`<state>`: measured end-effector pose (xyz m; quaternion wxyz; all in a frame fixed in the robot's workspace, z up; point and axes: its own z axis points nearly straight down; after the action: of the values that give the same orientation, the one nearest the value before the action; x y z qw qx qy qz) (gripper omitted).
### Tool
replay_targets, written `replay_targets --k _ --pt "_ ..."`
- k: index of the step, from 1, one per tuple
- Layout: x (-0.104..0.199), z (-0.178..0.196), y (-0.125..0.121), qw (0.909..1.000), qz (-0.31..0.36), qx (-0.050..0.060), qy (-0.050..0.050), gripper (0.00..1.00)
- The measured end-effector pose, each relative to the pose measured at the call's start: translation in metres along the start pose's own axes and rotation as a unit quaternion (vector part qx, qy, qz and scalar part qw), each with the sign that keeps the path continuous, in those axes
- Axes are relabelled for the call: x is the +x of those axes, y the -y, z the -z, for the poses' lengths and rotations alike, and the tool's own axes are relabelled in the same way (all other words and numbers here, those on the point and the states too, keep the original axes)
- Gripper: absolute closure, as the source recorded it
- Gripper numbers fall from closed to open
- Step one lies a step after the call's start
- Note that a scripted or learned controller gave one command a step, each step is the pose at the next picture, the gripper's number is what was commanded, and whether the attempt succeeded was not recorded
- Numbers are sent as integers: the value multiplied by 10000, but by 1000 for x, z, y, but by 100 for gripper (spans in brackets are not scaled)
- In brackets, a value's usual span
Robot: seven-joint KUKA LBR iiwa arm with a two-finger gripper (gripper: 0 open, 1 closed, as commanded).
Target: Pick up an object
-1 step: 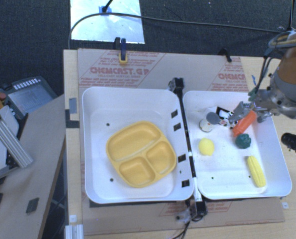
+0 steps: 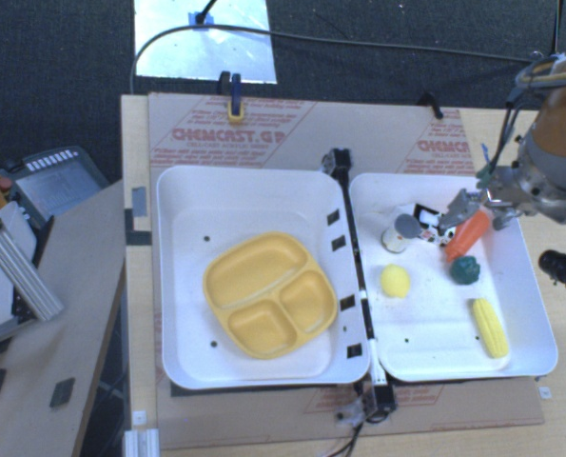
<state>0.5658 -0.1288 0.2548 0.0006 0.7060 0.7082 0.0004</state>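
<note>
I'm looking down on two shallow white plastic bins sitting side by side on the table (image 2: 130,284), over a sheet of printed cardboard (image 2: 292,127). The left bin (image 2: 183,198) holds a glossy yellow tray (image 2: 268,293) with three moulded compartments, rounded at the corners and lying at a tilt across the bin's middle. The right bin (image 2: 530,350) has the small stuff: a round yellow lemon-shaped piece (image 2: 395,281) near its left side, a ridged yellow corn cob (image 2: 490,327) lying near the near right corner, a knobbly dark green piece (image 2: 465,270), and a smooth orange carrot (image 2: 467,233) angled just above that green one. The arm comes in from the right, its orange band cut off at the frame edge, and the gripper (image 2: 473,209) is down over the carrot's far end. I can't tell whether the jaws are spread or clamped; they blur into the wrist metal. Left of the carrot sits a grey and cream rounded object (image 2: 398,233) and a small black, white and red thing (image 2: 427,223), too small for me to identify. Open floor shows along the right bin's near edge and between lemon and corn.
</note>
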Motion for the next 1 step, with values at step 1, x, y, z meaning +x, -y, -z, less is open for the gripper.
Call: replay_targets --k 1 --pt "3 -43 4 10000 -7 10 -2 0"
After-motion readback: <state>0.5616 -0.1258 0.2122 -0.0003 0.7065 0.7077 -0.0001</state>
